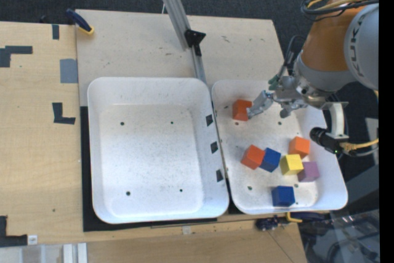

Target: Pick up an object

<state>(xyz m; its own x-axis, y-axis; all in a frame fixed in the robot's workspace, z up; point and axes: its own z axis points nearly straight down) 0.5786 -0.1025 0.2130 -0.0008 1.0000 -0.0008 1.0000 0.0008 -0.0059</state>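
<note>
Orange block sits in the right bin, near its top left corner. Tool hangs just beside it; I cannot tell its grip.

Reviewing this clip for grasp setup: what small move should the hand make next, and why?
Probably ease the hand slightly left and down over the orange block: it sits right beside that block, which stands alone in the right bin.
</note>
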